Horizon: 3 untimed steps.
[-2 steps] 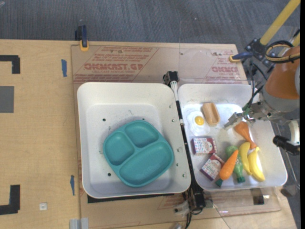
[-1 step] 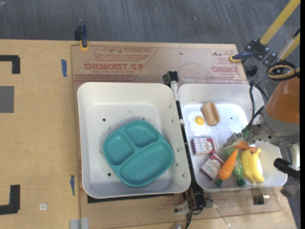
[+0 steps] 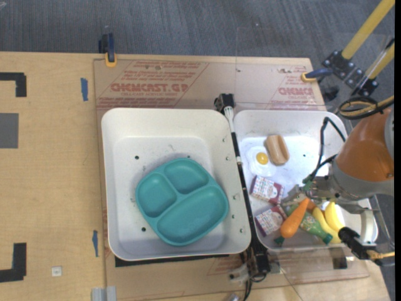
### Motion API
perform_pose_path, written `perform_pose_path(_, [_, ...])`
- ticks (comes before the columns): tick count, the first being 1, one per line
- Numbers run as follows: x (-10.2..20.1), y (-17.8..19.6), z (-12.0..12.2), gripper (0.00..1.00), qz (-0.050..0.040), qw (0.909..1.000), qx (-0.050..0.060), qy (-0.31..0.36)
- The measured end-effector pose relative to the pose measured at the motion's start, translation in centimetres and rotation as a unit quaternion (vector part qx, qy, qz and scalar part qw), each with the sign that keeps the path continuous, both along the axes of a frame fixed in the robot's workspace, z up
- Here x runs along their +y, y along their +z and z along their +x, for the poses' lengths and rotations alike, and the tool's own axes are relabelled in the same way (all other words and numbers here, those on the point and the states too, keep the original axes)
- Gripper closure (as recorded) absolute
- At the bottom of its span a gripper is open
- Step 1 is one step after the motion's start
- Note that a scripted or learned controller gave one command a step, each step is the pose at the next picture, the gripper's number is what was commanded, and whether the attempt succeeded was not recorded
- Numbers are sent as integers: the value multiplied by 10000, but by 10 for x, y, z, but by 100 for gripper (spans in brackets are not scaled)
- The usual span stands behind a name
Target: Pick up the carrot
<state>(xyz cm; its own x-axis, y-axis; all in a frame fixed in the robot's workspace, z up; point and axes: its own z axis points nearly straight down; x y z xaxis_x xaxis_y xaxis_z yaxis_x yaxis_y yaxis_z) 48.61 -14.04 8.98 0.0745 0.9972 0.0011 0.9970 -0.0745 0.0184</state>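
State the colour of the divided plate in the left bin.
Teal, seen plainly in the camera view: the three-compartment plastic plate in the left shallow white bin.

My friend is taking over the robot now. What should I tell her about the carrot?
Tool: low in the right bin, right at the carrot's top end; its grip can't be judged.
Carrot: lying slanted near the bin's front, beside the banana, with snack packets to its left.
Done: the arm has reached the carrot.
Left: grip it and lift it out.
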Motion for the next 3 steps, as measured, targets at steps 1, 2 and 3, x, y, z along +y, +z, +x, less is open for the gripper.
perform_pose_path(1, [-5,11,1,100,-63,10000,-43,-27])
perform_pose_path(2, [21,2,-2,100,-80,9994,-2,344])
perform_pose_path(3, [89,98,28,100,17,9999,56,-94])
